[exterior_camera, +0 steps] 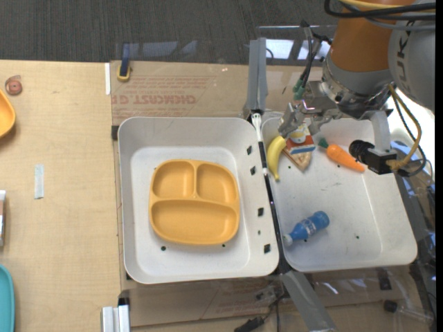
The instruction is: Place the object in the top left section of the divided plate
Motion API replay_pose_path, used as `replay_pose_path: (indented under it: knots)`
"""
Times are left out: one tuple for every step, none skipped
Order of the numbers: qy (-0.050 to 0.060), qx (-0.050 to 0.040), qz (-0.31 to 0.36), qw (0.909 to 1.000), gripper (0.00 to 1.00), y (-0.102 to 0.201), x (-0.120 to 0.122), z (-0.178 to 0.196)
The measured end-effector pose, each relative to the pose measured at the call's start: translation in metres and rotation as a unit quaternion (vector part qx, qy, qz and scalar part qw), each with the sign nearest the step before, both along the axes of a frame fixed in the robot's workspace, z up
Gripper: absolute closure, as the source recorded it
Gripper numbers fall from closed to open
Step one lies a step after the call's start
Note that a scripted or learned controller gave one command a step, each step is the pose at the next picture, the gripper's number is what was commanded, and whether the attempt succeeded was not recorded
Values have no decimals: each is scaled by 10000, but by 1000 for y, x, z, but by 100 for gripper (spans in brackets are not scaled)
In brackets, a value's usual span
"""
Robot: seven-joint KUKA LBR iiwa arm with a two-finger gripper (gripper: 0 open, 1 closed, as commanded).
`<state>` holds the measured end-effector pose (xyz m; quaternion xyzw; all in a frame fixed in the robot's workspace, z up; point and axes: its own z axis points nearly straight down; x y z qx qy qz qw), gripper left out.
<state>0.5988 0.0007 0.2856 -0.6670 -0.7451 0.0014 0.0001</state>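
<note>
An orange divided plate (195,202) lies in the left bin (138,185), with two small sections at the back and one long section at the front. In the right bin (374,241) lie a yellow banana (275,155), a pizza-slice toy (300,158), an orange carrot (344,157) and a blue bottle (307,227). My gripper (302,124) hangs at the back left of the right bin, just above a small white-and-red item (300,139) by the pizza slice. Its fingers stand apart, open, and nothing shows lifted between them.
A cardboard sheet (180,92) lies behind the left bin. A metal divider post (257,75) stands between the bins at the back. The wooden bench (55,185) at the left bears small items, an orange dish edge (4,120) and a teal edge (5,299).
</note>
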Motion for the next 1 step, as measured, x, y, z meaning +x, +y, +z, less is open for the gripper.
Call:
replay_pose_path:
  knots:
    - [6,4,1149,9934,100,59,-12,-62]
